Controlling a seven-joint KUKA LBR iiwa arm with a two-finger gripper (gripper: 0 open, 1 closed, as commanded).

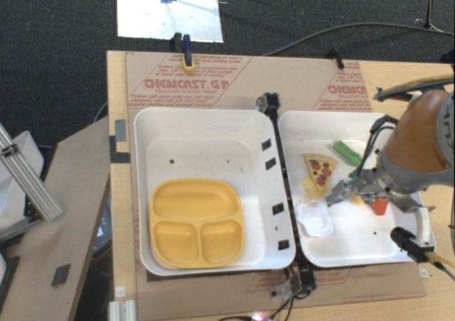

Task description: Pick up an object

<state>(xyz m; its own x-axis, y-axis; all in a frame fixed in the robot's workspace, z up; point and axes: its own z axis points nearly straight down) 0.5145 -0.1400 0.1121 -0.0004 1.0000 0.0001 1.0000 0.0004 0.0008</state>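
Observation:
The right bin (355,252) holds a toy pizza slice (319,169) with red dots near its left wall. A green piece (348,152) lies behind the slice. A white crumpled thing (315,218) sits in front of it. My gripper (346,192) hangs low in this bin, just right of the pizza slice. A small red-orange thing (380,206) shows right beside the gripper, partly hidden under the wrist. I cannot make out anything between the fingers.
The left bin (206,128) holds a yellow divided tray (198,222) at its front. A black divider with clips (281,177) runs between the two bins. The grey arm with its orange band (425,128) covers the right bin's right side.

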